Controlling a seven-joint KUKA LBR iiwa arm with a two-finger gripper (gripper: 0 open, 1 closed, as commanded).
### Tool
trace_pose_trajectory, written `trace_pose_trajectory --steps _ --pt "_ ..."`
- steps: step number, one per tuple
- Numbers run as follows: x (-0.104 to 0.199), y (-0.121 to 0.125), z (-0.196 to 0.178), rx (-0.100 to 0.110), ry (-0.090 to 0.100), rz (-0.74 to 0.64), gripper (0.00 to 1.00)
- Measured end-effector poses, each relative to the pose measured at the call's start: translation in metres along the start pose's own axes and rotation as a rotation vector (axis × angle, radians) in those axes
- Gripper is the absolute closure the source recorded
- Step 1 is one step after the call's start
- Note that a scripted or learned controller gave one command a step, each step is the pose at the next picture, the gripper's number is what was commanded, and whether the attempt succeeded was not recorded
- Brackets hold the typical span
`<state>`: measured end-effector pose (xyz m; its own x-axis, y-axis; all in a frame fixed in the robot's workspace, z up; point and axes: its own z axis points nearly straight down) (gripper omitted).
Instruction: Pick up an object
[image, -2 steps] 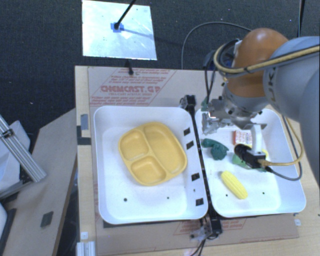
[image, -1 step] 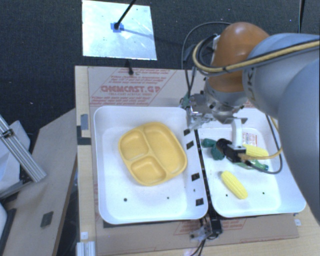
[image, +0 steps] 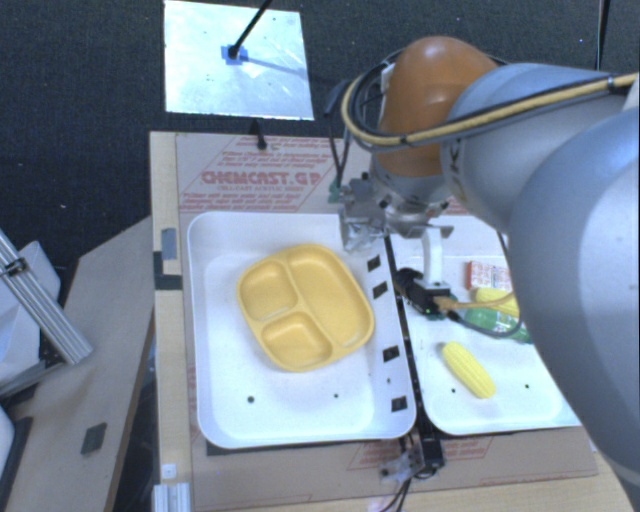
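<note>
Nothing is seen lifted yet: gripper (image: 392, 232) is poised over the far end of the divider between the bins, its state cannot be told, tray (image: 304, 305) lies in left bin (image: 225, 400), corn (image: 468, 369) in right bin (image: 520, 405)

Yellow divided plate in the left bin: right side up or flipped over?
Right side up. The yellow divided plate lies flat on the left bin floor with its three compartments facing up, and nothing is in them.
</note>
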<state>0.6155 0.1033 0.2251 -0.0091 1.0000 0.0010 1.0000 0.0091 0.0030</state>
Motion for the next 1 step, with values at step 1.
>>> trace_pose_trajectory --steps 1 --pt "-0.0024 -0.0006 -0.0004 0.001 -0.001 0.003 0.00"
